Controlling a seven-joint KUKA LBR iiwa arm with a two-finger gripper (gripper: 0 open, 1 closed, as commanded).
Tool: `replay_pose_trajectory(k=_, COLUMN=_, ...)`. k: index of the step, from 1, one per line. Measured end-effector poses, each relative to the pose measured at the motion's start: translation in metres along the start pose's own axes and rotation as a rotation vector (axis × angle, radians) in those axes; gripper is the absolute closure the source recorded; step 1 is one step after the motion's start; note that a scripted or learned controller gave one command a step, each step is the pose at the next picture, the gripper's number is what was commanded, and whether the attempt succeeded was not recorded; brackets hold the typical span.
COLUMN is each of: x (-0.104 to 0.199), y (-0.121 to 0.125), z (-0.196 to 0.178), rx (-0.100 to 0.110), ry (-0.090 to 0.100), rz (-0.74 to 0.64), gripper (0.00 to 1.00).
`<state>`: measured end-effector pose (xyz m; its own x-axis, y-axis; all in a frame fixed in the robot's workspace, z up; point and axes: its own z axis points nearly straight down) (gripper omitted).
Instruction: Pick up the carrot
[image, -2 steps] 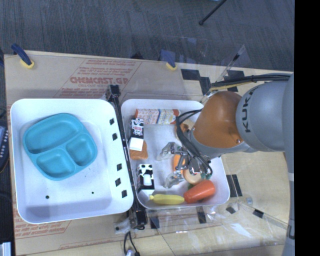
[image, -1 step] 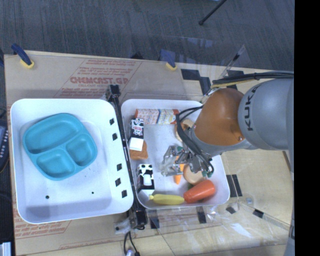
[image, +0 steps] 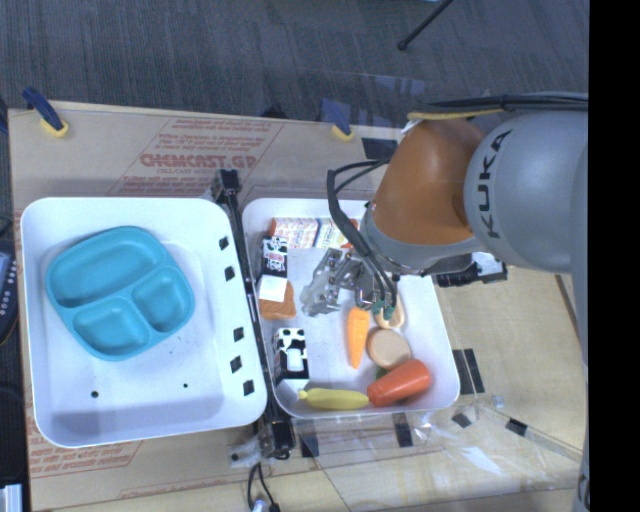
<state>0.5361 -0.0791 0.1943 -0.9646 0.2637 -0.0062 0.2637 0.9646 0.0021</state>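
Claw (image: 335, 283) beside upright, tip-down carrot (image: 356, 336)

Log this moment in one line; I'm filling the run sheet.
gripper above right bin | carrot lying in bin, not held | blue plate in left bin

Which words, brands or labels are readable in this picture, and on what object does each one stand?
"KUKA", white letters on the grey arm.
"CHEMCAST GP", red print on the brown sheet under the bins; the smaller red lines around it are too blurred to read.
Printed cartons at the far side of the right bin: print too small to read.
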Motion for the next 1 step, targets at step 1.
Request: replay_pose_trajectory(k=1, x=0.0439, y=-0.0665, z=0.0239, rx=0.004, ry=0.009, rz=0.268, gripper=1.0)
